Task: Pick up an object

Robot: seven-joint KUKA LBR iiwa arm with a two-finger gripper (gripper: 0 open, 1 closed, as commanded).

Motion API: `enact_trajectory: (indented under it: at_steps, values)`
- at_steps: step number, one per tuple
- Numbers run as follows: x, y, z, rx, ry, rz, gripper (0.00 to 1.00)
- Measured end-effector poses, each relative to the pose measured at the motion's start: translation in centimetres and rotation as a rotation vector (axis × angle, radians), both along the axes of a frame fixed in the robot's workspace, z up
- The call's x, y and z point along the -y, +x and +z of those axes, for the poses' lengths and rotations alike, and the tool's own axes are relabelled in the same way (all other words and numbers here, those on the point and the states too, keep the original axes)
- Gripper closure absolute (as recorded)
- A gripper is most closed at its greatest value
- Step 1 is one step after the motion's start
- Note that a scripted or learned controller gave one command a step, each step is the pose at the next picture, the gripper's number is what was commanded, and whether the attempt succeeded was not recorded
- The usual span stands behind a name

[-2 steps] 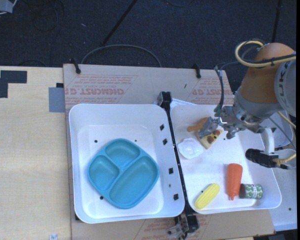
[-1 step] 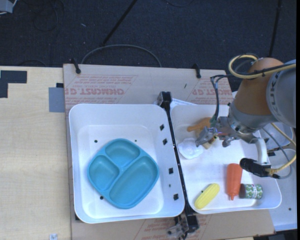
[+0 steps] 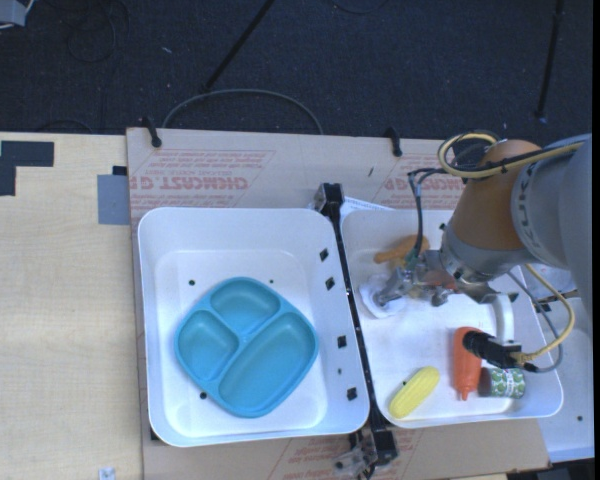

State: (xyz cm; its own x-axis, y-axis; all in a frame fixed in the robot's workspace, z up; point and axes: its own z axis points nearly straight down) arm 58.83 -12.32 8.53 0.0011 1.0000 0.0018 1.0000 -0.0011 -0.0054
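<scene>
- Cardboard [image 3: 230,173] under the bins carries red print along its top edge and again at the bottom. It sits upside down to the camera and is too blurred to read.
- The can [image 3: 506,383] has a green label, and its writing is too small to make out.
- The left bin [image 3: 155,268] holds one thing, a blue plate [image 3: 245,346] with three compartments. It lies flat near the middle and has nothing on it.
- The right bin [image 3: 450,416] lies just beside the left one, with a black strip [image 3: 342,303] running between their rims.
- The right bin holds the loose things, which are the task's objects:
  - A yellow corn [image 3: 413,392] lies near the front wall, tilted.
  - An orange-red carrot [image 3: 465,365] lies just right of the corn.
  - The can is next to the carrot, in the front right corner.
  - An orange piece [image 3: 398,253] lies near the back, left of middle.
- The gripper [image 3: 388,293] is low in the right bin's back left part, just in front of the orange piece and well apart from the corn, carrot and can.
- I cannot tell whether the gripper is apart or together, and nothing can be seen clamped in it.
- The arm [image 3: 500,213] comes in from the right, above the bin's back right corner.
</scene>
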Motion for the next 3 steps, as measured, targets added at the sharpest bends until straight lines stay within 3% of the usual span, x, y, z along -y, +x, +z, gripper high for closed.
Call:
enact_trajectory:
  at_steps: [1, 3]
  values:
    - [0.1, 0.1, 1.4, 0.004, 0.000, -0.004, 1.00]
    - [1.2, 0.2, 13.9, 0.009, -0.003, 0.001, 1.00]
